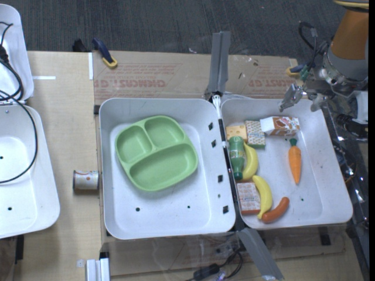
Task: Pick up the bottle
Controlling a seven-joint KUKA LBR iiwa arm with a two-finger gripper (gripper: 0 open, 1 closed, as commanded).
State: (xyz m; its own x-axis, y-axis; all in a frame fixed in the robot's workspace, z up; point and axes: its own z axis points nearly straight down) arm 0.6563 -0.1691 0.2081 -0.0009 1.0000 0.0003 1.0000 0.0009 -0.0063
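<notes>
We are seeing green bottle (236, 156) lying in right bin (328, 174) against its left wall, touching banana (251, 160). Gripper (303, 93) hovering over bin's far edge; jaws seemingly parted, holding nothing.

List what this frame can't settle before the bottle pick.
- Gripper: small and blurred at the right bin's top rim; finger state unreadable.
- Green bottle: label too small to read; banana lies against its right side.
- Arm: cut off by the frame's right edge.
</notes>
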